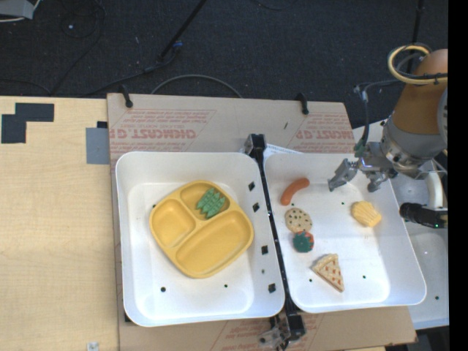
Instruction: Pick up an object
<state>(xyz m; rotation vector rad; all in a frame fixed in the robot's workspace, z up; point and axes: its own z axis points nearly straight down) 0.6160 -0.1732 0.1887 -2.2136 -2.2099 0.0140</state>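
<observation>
Starting at the left, we see the left bin [139, 196] holding a yellow divided plate [201, 229], tilted in the bin's middle, with a green leafy toy [211, 203] lying in the plate's small upper compartment. A black divider [267, 232] runs between the two bins where their rims meet. Moving into the right bin [398, 269], we find the objects to pick from: an orange-red sausage [295, 190] near the upper left, a round cookie [297, 219] just below it, and a small red and green piece [304, 241] touching the cookie's lower edge. Further down lies a pizza slice [329, 272], apart from the others. To the right, near the bin's upper right part, a yellow ridged piece [365, 214] sits by itself. The gripper [360, 180] hangs above the upper edge of the right bin with its two fingers spread apart and nothing between them; the yellow ridged piece lies just below it and slightly right, the sausage well off to its left. The arm [418, 115] comes in from the right, its orange band above the grey wrist, with the wrist pointing down and leftward toward the bin.
</observation>
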